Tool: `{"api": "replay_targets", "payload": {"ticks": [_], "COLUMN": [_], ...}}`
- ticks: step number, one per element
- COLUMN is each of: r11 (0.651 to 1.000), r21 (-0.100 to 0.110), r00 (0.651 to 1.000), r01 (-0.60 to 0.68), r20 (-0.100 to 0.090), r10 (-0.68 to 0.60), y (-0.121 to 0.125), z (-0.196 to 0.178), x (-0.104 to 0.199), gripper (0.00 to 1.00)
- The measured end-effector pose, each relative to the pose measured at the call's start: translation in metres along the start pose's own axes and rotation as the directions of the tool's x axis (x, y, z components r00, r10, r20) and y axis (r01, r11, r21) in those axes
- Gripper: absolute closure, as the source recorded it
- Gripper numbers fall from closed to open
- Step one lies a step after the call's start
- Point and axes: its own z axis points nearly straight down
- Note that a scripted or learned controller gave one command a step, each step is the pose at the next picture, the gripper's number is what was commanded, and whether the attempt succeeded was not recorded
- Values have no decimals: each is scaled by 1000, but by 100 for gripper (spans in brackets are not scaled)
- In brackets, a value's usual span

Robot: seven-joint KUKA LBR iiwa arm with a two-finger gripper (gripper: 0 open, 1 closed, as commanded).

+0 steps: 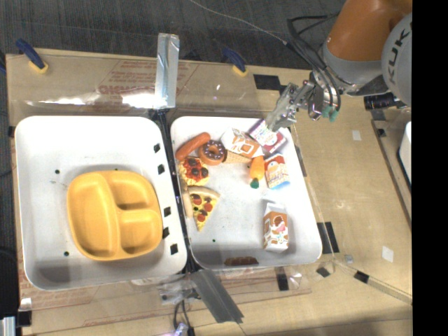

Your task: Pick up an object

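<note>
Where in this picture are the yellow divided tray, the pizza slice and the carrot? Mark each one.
yellow divided tray (112, 214), camera view, on the ridge between its compartments.
pizza slice (202, 204), camera view, on its topped middle.
carrot (257, 169), camera view, on its orange body.

The light is bright and even, so the two white bins (28, 145) look very clean. Clear plastic (105, 96) behind them shines with white glare, and the yellow tray (91, 215) makes only a soft shadow
</note>
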Motion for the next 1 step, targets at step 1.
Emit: {"api": "replay_targets", "payload": {"ticks": [1], "r11": [977], "r21": [-1], "r00": [977], "r01": [214], "r20": [0], "r10": [-214], "y": [-14], "z": [55], "x": [-11], "gripper": [100]}}
